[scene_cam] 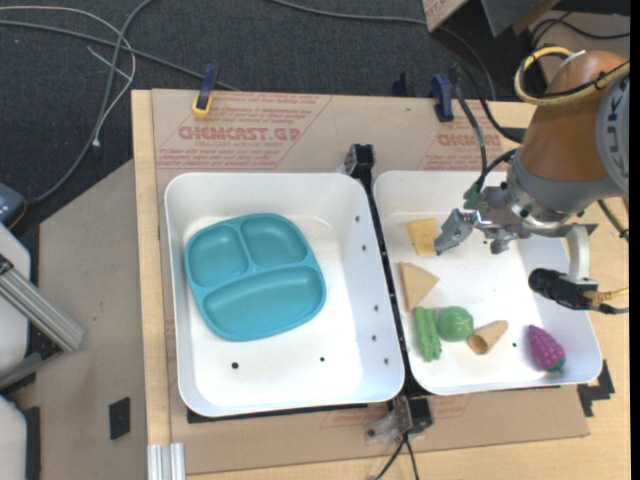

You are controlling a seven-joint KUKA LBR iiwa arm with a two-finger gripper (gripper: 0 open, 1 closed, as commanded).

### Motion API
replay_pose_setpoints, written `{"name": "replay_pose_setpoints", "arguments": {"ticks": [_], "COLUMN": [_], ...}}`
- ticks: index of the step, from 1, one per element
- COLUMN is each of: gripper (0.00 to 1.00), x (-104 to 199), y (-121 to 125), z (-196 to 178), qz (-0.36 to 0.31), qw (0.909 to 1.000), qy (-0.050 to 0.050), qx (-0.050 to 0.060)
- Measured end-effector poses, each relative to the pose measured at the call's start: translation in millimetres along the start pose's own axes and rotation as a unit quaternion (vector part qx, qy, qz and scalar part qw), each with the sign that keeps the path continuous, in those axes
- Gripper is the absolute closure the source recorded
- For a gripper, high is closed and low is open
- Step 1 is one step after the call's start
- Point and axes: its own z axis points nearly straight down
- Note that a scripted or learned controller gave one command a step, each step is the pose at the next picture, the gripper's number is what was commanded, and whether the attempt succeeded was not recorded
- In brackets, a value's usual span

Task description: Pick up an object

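While the claw hangs over the right bin at about ten o'clock of that bin's floor, nothing sits between its fingers; whether they stand apart or together I cannot tell from this angle.

Candidate objects, all in the right bin:
- yellow wedge, just beside the claw at its nine o'clock, near the bin's left wall
- tan triangular piece, at six o'clock of the wedge
- green vegetable and green round piece, touching or nearly so, toward the bin's six o'clock
- small cone, just at three o'clock of the green pair
- purple fruit, at the bin's five o'clock corner

Left bin holds a teal divided plate; not in play, by my reading. Both bins rest on a tabletop lined with brown board.

Risks, as judged:
- Yellow wedge lies close to the wall between the bins; a descent there could jam a finger on the rim or push the wedge flat against the wall.
- Wedge and triangle are low, slanted shapes; fingers may slide off the sloped faces and close on nothing.
- Green pair sits crowded; a grab there could catch two items or knock the cone aside.
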Motion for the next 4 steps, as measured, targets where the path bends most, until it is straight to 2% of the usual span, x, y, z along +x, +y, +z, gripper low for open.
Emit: {"name": "replay_pose_setpoints", "arguments": {"ticks": [1, 2, 3, 4], "gripper": [0.00, 0.00, 1.00, 1.00], "x": [6, 8, 9, -2], "y": [0, 3, 6, 8], "z": [62, 94, 80, 28], "qz": [0.000, -0.001, -0.001, 0.000], "qw": [1.0000, 1.0000, 0.9999, 1.0000], "qy": [0.000, 0.002, 0.002, -0.002], "qx": [0.001, -0.005, -0.010, -0.007]}}
